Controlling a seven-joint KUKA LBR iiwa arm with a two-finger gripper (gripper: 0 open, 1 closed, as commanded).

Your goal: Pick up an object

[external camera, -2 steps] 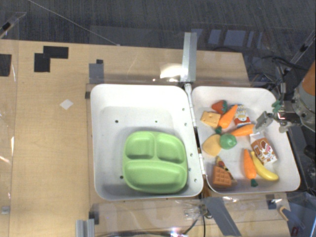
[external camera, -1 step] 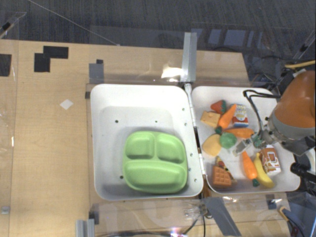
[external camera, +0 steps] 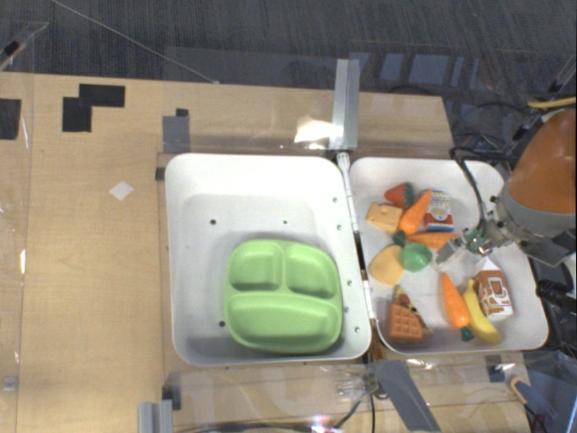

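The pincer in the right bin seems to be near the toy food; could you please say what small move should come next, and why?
Probably a short descent and closing on one item. The pincer sits low in the right bin beside the orange piece and green ball, with nothing visibly held. Whether it is open is unclear, so I would confirm that first.

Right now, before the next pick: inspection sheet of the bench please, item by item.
Surface: wooden bench with two white bins side by side.
Job's things: right bin holds toy food: carrot, banana, waffle, cheese wedge, small carton, more.
Clutter: green divided plate in left bin.
Tool: tool low over the right bin's middle; grip cannot be judged.
Cables: dark cables behind the right bin, another at the front edge.
Surroundings: dark carpet beyond the bench.
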